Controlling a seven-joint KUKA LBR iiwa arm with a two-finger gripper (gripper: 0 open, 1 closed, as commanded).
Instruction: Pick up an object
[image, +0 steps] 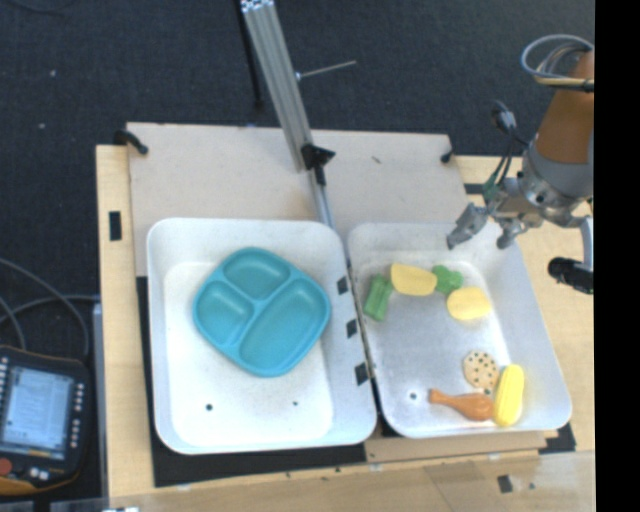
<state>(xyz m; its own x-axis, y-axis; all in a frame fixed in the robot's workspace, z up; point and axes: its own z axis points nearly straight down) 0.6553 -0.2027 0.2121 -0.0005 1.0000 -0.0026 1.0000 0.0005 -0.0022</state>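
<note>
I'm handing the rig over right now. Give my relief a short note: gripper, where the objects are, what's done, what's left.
Gripper: open, holding nothing, above the right bin's far edge.
Right bin: green block, yellow piece, small green piece, second yellow piece, cookie, yellow corn-like piece, orange drumstick.
Left bin: teal divided plate.
Done: nothing picked.
Left: descend, grasp one object, lift.

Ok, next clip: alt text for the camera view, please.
A grey robot arm's open gripper hovers over the far edge of the right bin, holding nothing; that bin contains yellow, green and orange toy foods and a cookie. The left bin holds a blue divided plate.
</note>
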